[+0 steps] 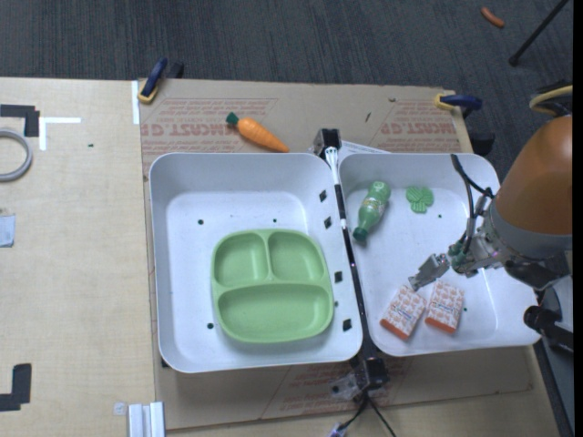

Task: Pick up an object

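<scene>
On your worktop (82, 271) the 2 bins sit side by side: the left bin (182, 189) holds a green divided plate (271, 286), too wide and flat for a pinch, while the right bin (510, 321) holds a green bottle (370, 209), 2 small cartons (424, 309) lying just beside each other and a little green disc (419, 198). Your gripper (433, 269) hangs close above the cartons, and I cannot tell how its jaws stand. Those cartons look light, stiff but crushable, so I'd take 1 across its narrow sides; the bottle looks light, smooth and likely to roll.
</scene>
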Robot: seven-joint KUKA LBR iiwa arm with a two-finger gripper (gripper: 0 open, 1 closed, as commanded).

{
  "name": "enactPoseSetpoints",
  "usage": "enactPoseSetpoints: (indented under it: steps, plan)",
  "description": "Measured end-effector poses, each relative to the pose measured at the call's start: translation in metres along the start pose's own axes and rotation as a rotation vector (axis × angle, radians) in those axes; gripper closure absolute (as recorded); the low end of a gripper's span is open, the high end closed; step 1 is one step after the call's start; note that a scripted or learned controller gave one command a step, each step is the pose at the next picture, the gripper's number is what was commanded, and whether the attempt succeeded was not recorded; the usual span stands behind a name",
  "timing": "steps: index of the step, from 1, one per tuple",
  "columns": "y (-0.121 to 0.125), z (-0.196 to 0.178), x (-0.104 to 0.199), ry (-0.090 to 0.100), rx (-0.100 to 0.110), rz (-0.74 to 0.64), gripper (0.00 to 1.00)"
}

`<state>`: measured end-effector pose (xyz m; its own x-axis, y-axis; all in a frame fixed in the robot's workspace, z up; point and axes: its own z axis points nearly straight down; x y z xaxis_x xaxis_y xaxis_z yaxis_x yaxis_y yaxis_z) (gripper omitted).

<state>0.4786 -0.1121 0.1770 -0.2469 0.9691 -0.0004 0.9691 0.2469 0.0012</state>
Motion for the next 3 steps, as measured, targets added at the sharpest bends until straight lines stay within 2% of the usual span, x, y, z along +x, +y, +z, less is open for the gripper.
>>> enactPoseSetpoints:
  steps: [1,2,3]
  plan:
    - [-0.007,0.079,-0.033,-0.001,-0.004,-0.297,0.00]
    - [-0.004,0.068,-0.035,-0.009,-0.012,-0.293,1.00]
    - [0.007,-0.028,0.026,-0.001,-0.001,0.050,1.00]
